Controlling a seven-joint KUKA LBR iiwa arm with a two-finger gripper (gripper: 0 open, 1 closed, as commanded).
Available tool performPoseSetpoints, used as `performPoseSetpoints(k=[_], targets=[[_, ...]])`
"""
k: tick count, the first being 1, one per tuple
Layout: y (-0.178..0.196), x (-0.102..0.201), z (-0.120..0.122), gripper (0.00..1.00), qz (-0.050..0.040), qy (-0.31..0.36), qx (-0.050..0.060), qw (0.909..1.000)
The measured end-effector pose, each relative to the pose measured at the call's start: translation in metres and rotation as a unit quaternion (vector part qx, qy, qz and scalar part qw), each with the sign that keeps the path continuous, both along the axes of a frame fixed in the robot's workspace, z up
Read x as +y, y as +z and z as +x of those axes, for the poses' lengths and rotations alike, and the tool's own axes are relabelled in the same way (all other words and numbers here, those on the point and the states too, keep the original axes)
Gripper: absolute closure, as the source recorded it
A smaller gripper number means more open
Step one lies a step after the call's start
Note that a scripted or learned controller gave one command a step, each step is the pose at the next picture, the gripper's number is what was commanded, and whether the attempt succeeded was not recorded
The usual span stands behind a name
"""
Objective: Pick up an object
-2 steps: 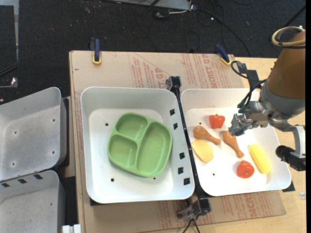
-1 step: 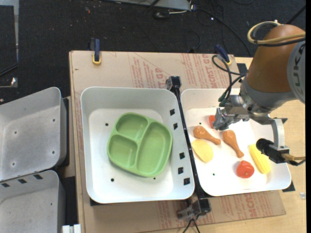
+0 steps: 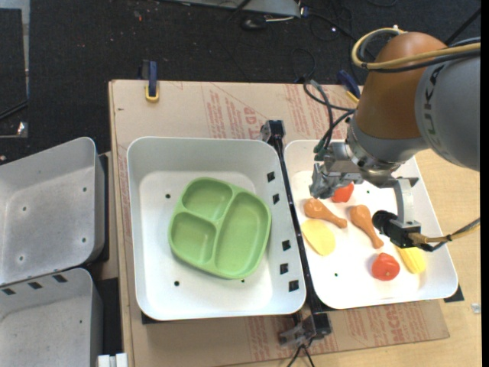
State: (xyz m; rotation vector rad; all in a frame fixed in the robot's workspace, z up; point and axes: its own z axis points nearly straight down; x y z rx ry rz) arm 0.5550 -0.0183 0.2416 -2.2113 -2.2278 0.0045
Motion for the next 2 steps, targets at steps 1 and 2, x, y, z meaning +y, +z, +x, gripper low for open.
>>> performPoseSetpoints(k=[1, 2], targets=[[-0.016, 0.051, 0.025, 1.0, -0.0001, 0.0, 0.0, 1.0], [-0.009, 0.101, 0.051, 1.0, 0.0005, 0.0, -0.001, 1.0]])
